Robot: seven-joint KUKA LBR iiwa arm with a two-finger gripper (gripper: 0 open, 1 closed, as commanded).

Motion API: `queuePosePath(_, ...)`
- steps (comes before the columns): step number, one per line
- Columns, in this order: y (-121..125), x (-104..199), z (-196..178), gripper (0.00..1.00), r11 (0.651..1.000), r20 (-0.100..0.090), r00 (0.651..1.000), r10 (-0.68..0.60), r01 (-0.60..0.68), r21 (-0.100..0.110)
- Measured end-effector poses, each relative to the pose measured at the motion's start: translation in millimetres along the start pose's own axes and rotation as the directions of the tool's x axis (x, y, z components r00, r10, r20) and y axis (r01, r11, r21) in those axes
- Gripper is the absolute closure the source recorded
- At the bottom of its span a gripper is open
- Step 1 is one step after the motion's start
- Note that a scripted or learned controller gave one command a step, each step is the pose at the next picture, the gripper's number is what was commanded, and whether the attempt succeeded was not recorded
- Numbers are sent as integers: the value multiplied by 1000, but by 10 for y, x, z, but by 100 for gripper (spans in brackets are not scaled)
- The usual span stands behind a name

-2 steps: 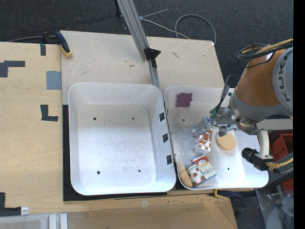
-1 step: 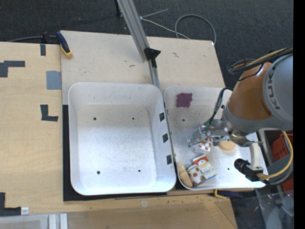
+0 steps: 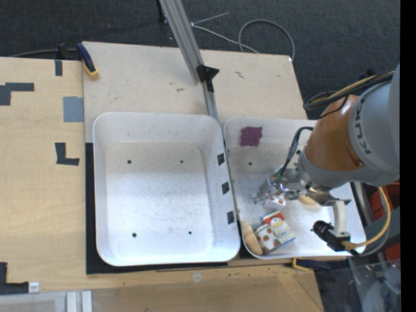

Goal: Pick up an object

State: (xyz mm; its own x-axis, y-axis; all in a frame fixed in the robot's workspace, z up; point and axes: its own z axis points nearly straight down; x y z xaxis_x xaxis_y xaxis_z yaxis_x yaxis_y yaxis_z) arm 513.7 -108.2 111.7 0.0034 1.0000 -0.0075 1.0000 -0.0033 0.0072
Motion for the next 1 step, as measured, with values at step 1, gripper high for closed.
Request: queuePosePath(1,18,16,-131,100,1000,-2,1000,-2,2,-4)
